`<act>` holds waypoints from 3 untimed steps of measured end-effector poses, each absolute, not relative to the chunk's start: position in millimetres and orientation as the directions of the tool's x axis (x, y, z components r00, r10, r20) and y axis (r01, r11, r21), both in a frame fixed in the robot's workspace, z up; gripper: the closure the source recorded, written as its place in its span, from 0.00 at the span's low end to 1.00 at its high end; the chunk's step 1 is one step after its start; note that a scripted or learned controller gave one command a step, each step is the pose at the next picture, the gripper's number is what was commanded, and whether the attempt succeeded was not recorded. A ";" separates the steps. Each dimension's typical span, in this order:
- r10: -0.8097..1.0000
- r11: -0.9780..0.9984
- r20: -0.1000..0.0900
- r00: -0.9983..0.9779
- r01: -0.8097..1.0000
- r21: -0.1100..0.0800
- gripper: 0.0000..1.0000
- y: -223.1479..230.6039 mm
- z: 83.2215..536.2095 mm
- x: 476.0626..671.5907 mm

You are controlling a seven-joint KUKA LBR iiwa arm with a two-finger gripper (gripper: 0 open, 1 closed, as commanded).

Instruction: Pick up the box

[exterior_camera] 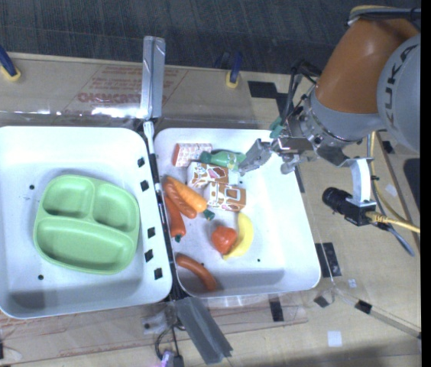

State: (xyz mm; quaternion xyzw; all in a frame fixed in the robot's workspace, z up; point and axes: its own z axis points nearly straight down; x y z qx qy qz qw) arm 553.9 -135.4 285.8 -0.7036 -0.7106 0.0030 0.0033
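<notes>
The box (pixel 216 186) is a flat carton printed in white, orange and brown, lying in the upper middle of the right bin (pixel 296 235). A smaller red and white packet (pixel 190 154) lies just above and to its left. My gripper (pixel 252 159) hangs over the bin's upper right part, beside a green object (pixel 224 159) and up and to the right of the box. Nothing shows in its grasp.
Around the box lie a carrot (pixel 186 196), a thin sausage (pixel 176 222), a red fruit (pixel 225 239), a banana (pixel 244 234) and a brown sausage (pixel 197 272). The left bin (pixel 9 159) holds a green divided plate (pixel 87 222).
</notes>
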 end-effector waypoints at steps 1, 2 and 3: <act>1.000 0.006 0.001 -0.006 1.000 -0.009 0.00 -137.7 160.4 595.6; 0.999 -0.041 -0.008 0.040 0.999 -0.013 0.00 -106.0 104.8 650.0; 0.999 -0.038 -0.009 0.038 0.999 -0.021 1.00 -107.2 114.9 650.1</act>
